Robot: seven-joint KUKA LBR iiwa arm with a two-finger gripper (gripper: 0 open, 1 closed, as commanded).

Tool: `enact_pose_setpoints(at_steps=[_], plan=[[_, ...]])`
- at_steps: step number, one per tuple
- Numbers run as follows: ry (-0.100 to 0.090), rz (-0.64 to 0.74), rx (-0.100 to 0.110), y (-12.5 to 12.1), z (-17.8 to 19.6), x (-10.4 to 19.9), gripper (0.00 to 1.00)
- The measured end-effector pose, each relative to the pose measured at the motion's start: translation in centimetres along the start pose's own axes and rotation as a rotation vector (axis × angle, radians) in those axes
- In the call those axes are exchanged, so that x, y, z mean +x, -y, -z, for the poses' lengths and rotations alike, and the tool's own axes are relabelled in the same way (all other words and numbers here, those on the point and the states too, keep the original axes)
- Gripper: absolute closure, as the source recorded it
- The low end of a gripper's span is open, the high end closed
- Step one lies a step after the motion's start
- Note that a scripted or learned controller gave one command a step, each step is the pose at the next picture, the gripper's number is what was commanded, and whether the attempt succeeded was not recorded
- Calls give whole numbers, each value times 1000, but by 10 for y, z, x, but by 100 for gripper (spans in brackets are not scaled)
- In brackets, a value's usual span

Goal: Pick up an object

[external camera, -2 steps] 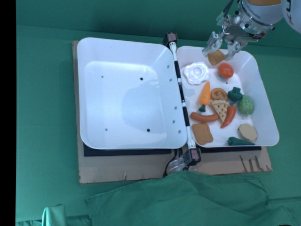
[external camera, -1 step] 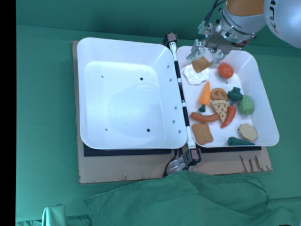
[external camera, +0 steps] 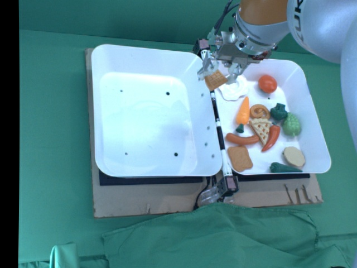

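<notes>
Green cloth surrounds two white bins (external camera: 111,60) on cardboard. At twelve o'clock of the shared rim, the gripper (external camera: 216,74) grasps a waffle (external camera: 215,81); toys crowd the right bin toward four o'clock.

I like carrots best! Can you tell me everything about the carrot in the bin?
The carrot is a small toy, bright orange, smooth like plastic, wide at the top and pointed at the bottom. It lies flat, almost straight up and down in the picture, in the right bin. Its top rests against the white egg, and the pretzel sits just beside it.
</notes>
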State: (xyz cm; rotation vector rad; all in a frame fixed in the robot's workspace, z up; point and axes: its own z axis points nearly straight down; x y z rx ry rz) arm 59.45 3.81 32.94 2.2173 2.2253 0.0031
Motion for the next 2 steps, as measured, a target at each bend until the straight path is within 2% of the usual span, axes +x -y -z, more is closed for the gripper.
enact_pose_setpoints(at_steps=[1,2], plan=[[0,-1,0,19,0,40,100],[1,-5,0,25,-11,49,100]])
